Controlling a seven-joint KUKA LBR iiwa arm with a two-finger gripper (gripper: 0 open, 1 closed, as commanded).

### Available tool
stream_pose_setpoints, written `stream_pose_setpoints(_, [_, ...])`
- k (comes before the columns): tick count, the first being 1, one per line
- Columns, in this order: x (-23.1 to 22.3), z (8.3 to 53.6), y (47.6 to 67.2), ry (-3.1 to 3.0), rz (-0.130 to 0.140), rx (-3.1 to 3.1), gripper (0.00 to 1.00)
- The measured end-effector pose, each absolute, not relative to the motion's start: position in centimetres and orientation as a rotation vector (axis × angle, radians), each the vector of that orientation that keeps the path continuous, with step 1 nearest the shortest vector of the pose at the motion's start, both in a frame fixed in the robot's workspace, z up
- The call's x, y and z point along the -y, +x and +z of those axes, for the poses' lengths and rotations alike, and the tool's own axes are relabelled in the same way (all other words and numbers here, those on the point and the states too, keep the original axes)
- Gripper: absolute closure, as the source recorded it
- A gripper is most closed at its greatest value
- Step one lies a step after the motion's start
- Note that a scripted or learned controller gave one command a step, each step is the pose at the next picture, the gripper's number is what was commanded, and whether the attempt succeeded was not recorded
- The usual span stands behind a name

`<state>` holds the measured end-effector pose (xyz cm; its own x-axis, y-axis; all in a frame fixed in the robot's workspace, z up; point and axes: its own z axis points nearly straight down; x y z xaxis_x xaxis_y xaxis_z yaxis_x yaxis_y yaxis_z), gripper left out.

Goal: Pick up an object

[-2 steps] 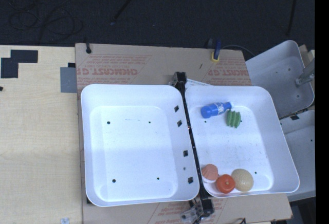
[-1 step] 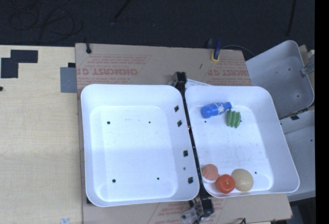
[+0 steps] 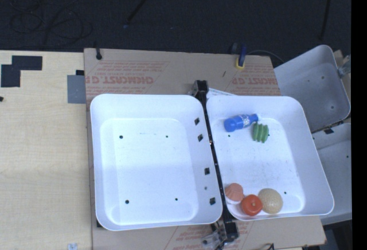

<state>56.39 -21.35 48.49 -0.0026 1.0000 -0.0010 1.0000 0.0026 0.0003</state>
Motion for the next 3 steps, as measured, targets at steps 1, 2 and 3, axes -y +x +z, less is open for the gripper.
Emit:
stream_pose_setpoints(1, [21.4,54.2,51.4,2.222,0.002,-2.216,0.00])
stream_pose_setpoints(2, [21.4,54.8,51.7,2.221,-0.004,-2.224,1.00])
stream_pose_setpoints(3, [17.9,53.7,49.9,2.222,-0.002,-2.227,1.00])
